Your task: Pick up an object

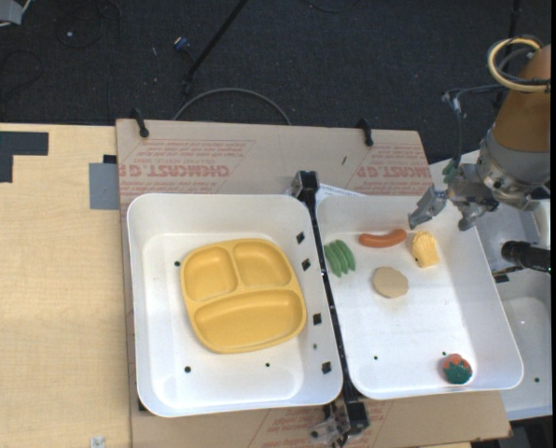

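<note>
Camera view: the gripper [446, 214] is hanging over the far right corner of the right bin [488, 343], its two fingers standing apart with nothing between them. One fingertip [418, 218] is pointing down near the far end of the sausage [382, 239]; the other fingertip [466, 222] is lying toward the bin's right wall. The yellow corn piece [425, 248] is lying just below the open jaws, slightly nearer the camera, not touched by either finger. The sausage is lying just beside the corn piece, on its left.

Counted, the right bin is holding five small things: one sausage, one corn piece, one green bean pod [340, 257] near the divider between the bins, one tan round cookie-like piece [390, 283] near the middle of the bin floor, and one red-and-green strawberry-like piece [456, 369] in the near right corner, well apart from the rest.

The left bin [157, 343] is holding one thing: a yellow divided plate [243, 294] with three compartments, lying flat at the bin's middle.

Two bins are sitting side by side on a cardboard sheet [231, 157], which is resting on the bench. The grey arm [519, 147] is reaching in from the right.
</note>
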Controlling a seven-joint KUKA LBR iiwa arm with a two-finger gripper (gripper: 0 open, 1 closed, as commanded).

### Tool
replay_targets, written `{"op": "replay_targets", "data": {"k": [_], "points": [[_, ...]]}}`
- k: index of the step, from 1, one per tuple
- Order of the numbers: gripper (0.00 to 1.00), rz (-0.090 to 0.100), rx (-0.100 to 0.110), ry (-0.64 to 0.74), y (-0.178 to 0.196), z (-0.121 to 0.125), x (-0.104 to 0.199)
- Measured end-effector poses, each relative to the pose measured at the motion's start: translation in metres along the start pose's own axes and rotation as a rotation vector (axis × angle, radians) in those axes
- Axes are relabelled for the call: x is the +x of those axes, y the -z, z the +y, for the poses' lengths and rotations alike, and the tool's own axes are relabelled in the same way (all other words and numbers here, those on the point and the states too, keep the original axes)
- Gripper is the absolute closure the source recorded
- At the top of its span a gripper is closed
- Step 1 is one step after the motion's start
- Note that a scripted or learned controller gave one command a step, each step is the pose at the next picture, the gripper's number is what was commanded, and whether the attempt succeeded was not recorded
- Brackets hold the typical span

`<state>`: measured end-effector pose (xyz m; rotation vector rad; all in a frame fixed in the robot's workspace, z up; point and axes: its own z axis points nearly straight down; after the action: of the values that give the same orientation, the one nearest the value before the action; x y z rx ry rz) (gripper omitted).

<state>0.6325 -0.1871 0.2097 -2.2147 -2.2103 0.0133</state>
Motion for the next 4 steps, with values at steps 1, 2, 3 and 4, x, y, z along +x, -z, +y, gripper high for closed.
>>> {"op": "replay_targets", "data": {"k": [1, 2, 3, 4], "points": [[0.00, -0.003, -0.014, 0.002, 0.008, 0.003, 0.000], [0.00, -0.002, -0.007, 0.002, -0.047, 0.008, -0.008], [0.00, -0.001, -0.008, 0.002, -0.091, 0.004, -0.006], [0.00, -0.002, -0.009, 0.003, -0.124, 0.004, -0.005]]}}
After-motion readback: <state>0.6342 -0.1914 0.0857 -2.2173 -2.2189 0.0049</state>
